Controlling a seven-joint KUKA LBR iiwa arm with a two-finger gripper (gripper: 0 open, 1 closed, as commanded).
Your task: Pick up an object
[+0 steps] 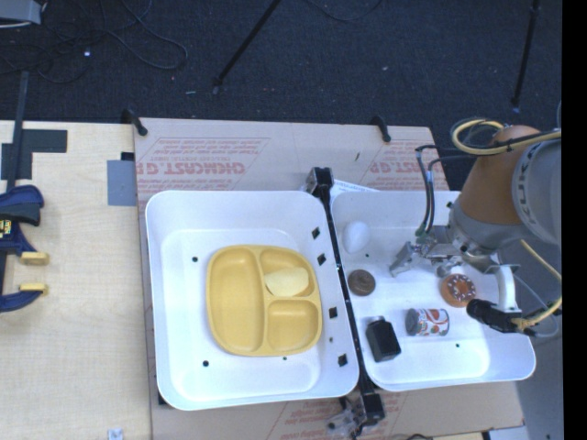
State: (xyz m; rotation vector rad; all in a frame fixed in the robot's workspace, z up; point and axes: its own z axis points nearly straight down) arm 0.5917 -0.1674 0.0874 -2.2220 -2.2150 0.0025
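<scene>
My gripper (427,258) hangs low over the right bin (514,365), below the arm's orange band (493,186). It sits between several small objects. A brown round disc (361,282) lies to its left and a white egg-shaped object (356,236) further up-left. An orange-red round object (458,289) lies just below-right of the gripper, close to it. A small printed can (427,322) lies on its side below the gripper, and a black box (383,338) lies near the bin's front left. Nothing shows held in the gripper.
The left bin (174,246) holds a yellow divided plate (240,301) with a pale yellow piece (288,281) in its upper right compartment. A black divider with clips (332,273) runs between the bins. Blue clamps (16,211) stand at the far left of the bench.
</scene>
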